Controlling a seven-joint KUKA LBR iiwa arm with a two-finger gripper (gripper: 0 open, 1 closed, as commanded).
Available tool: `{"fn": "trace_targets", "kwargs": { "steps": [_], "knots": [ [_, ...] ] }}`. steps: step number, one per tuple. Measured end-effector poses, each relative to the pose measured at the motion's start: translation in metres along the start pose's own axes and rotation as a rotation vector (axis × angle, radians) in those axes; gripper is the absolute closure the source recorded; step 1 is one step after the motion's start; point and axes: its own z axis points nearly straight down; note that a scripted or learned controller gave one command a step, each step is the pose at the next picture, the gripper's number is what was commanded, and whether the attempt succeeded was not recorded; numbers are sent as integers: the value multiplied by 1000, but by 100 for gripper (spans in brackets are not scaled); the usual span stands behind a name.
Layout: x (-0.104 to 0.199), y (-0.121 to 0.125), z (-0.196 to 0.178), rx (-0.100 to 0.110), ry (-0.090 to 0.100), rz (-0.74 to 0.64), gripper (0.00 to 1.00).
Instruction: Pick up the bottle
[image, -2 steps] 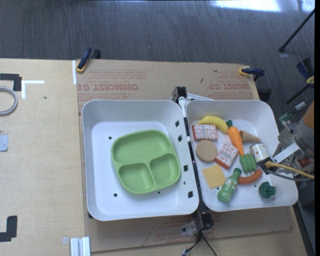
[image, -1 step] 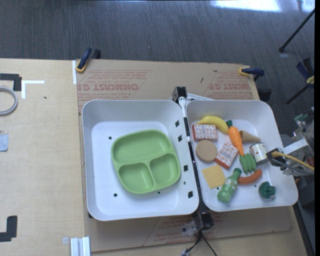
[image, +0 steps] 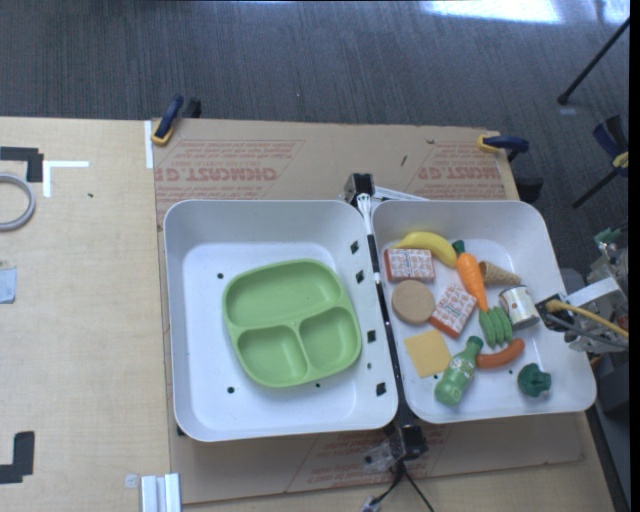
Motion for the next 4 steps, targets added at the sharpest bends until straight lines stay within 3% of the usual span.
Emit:
{"fn": "trace_targets", "kwargs": {
  "steps": [4],
  "knots": [
    [0,0,-19,0,0,-10,100]
  ]
}}
